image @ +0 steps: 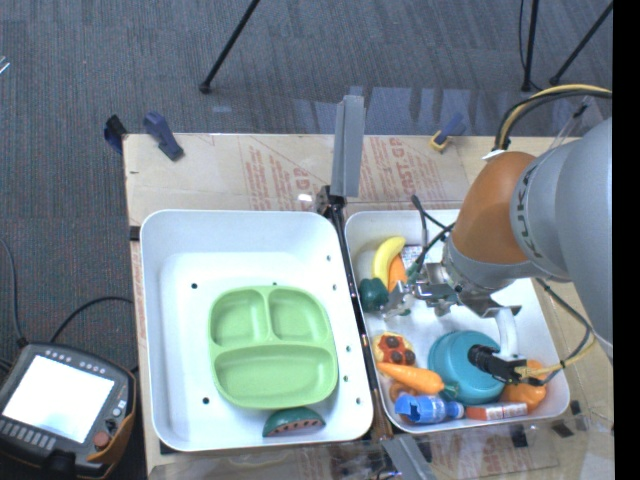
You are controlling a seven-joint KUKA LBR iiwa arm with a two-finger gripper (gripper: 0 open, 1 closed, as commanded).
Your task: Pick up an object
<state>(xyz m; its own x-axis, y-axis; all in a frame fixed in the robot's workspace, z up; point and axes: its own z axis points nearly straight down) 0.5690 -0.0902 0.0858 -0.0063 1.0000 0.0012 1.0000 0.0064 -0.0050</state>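
My gripper [420,293] hangs low in the right bin [555,333], near its middle, under the grey arm and orange band. Its tips sit just right of a yellow banana [386,255] and a dark green piece [372,293], and just above a teal kettle [465,361]. Nothing shows between the fingers. Below lie a pizza slice toy [393,349], an orange carrot [411,377], a blue bottle [426,408], a red-and-white tube [495,410] and an orange piece [530,391].
The left bin [165,268] holds a green divided plate [272,346] and a watermelon slice toy [294,422] at its front edge. A grey post [348,153] stands behind the two bins. A tablet [60,396] lies on the floor at lower left.
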